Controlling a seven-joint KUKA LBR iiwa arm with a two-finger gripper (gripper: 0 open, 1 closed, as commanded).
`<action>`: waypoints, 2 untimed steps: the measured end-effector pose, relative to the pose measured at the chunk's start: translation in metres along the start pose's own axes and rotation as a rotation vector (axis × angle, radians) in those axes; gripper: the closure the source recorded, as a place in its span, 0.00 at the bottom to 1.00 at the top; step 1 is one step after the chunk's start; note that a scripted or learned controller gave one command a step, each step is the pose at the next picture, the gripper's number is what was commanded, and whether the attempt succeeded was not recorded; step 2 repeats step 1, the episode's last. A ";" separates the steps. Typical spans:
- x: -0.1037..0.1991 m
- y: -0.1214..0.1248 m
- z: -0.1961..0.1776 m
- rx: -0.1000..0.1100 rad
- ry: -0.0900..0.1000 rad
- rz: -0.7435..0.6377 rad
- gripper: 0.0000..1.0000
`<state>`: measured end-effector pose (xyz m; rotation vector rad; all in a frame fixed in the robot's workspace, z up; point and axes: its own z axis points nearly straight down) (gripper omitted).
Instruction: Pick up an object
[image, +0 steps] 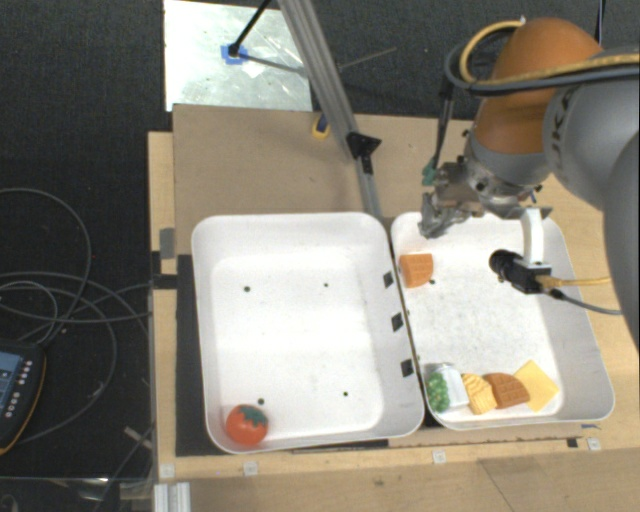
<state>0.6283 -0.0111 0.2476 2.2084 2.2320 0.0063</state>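
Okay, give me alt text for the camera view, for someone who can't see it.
A grey arm's gripper hovers at the right bin's far edge, just above an orange block. Several toy foods cluster in that bin's near corner; a tomato sits in the left bin.

Two white bins (290, 235) side by side, one red tomato (246, 424) lower left, one orange block (416, 269) centre right, a cluster of about four food pieces (490, 388) lower right
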 end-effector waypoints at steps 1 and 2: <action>0.056 0.013 0.014 0.002 0.000 0.000 1.00; 0.056 0.013 0.014 0.002 0.000 0.000 1.00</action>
